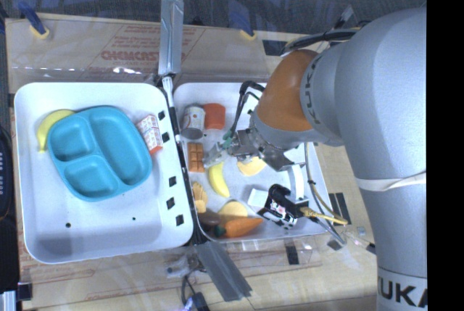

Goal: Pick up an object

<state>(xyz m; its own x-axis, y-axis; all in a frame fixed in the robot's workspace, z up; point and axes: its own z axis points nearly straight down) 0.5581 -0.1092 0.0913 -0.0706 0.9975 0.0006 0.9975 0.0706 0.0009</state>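
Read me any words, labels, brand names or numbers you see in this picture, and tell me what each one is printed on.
"UKA": white letters on the grey robot arm's base, cut off at the frame edge.
Red print on the clear plastic sheet behind the white bins: a large line starting "CHEM", the rest too blurred to read.
Small red-and-white packet beside the blue divided plate: print too small to read.
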